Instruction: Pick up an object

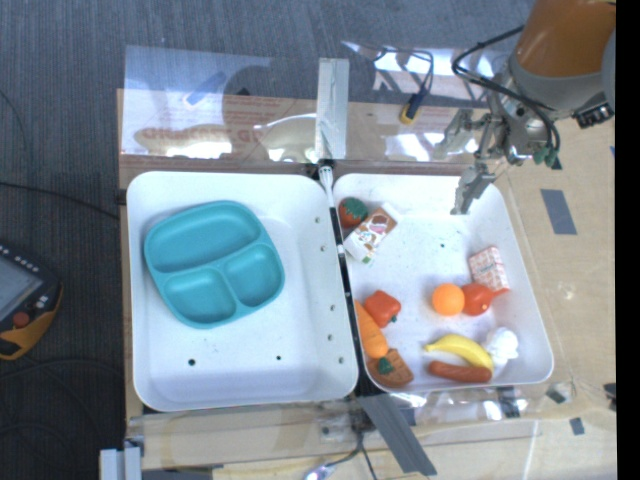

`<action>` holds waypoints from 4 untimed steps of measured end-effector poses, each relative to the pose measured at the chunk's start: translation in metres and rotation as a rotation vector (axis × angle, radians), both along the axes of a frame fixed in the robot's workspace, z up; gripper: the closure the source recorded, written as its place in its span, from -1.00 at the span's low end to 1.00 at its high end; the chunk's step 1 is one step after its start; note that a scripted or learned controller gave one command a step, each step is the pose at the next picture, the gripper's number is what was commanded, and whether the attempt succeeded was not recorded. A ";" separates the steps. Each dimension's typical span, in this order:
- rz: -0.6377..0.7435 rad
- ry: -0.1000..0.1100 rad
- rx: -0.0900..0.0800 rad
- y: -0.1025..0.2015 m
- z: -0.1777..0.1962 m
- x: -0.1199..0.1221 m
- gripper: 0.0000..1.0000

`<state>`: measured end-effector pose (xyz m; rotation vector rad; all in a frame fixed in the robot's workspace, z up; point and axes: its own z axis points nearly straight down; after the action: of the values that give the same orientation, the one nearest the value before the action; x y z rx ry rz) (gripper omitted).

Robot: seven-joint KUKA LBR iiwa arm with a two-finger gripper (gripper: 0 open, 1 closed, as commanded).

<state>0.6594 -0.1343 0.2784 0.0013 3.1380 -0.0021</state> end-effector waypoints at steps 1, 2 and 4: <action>0.134 -0.001 -0.002 0.006 -0.141 -0.040 -1.00; 0.053 -0.008 -0.003 -0.065 -0.188 -0.098 -1.00; 0.120 -0.022 -0.010 -0.016 -0.175 -0.138 1.00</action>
<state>0.5211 -0.1505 0.1032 -0.1857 3.1102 -0.0165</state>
